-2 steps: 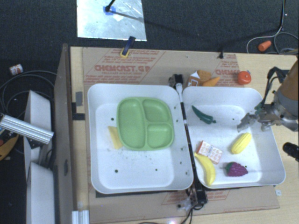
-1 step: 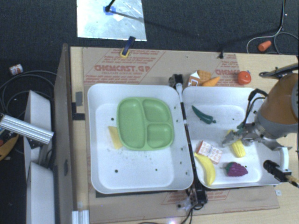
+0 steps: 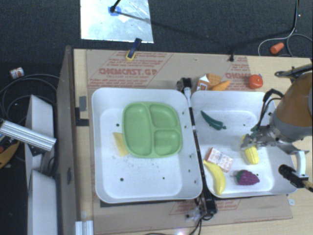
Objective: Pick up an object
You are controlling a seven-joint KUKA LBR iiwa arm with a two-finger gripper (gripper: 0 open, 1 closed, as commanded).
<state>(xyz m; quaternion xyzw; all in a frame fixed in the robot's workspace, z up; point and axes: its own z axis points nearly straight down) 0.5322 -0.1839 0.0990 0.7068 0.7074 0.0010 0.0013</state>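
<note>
right bin [image 3: 234,106]: corn cob [image 3: 251,155] sits just below the pincer [image 3: 248,142].

You're looking at glossy white plastic bins [image 3: 105,131], a matt green plastic tray [image 3: 151,129], and cardboard [image 3: 161,65] lining behind them.

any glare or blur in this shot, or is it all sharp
Camera view: glare washes out the silver sheet on the dark floor; the white bins look bright, especially the right bin; the gripper near the toy corn looks soft; overall slightly grainy.
</note>
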